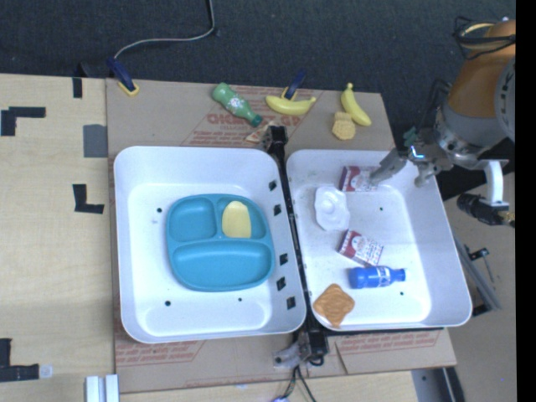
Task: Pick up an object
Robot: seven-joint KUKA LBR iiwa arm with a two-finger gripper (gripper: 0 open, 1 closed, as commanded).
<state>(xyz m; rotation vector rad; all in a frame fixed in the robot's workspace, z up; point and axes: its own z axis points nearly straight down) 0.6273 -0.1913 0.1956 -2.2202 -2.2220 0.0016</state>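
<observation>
Nearest us, at the front edge of the right bin (435,249), lies a brown cookie-like piece (334,304), and just behind it a blue bottle (376,276) lies on its side. From the tool we work outward: the gripper (392,167) hangs over the bin's far right corner, reaching in from the right, its grey wrist angled down and leftward under the orange-banded arm (479,82). We see one finger (384,170) slanting toward a small red-and-white carton (355,179), its tip at the carton's right edge; we cannot tell how wide the tool stands, nor whether it touches the carton. Nothing shows between its tips.

Just beside that carton, toward the divider, we see a white crumpled object (332,207). A second red-and-white carton (360,247) lies tilted near the middle of the bin, between the white object and the bottle.

In the left bin (138,233) we find a blue divided plate (219,243) with a yellow piece (236,219) in its upper right compartment.

Beyond the bins, on the cardboard, lie a green bottle (235,103), two bananas (290,103) (355,107) and a yellow slice (342,127).
</observation>
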